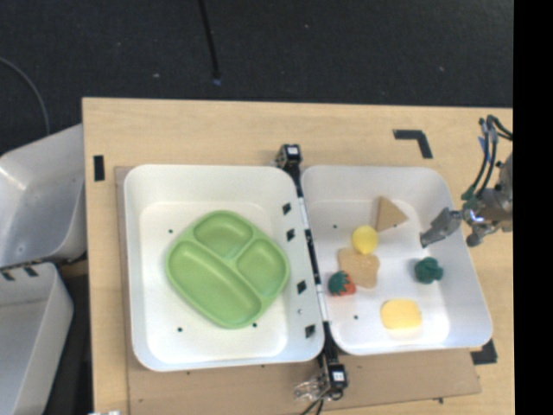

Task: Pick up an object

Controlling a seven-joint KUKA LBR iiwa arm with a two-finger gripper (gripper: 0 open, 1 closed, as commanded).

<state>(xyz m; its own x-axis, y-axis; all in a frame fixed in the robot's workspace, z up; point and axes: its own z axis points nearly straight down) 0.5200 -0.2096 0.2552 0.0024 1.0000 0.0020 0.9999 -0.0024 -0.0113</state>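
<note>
No writing or label can be read anywhere. The gripper (451, 225) hangs over the right bin's (449, 322) far-right side; whether it is open or closed cannot be told, and nothing shows in it. Just below it lies a dark green lump (428, 271). To its left sit a tan wedge (390, 212), a yellow ball (365, 239), a tan biscuit (360, 268) and a strawberry (342, 284); a yellow disc (401, 315) lies lower still. Far left, the left bin (147, 335) holds a green plate (226, 267). Both bins rest on a pale wooden desk (199, 128) above dark carpet (302, 33).

Two white bins (138, 232), one green plate (226, 269), six small food toys (402, 315).
</note>
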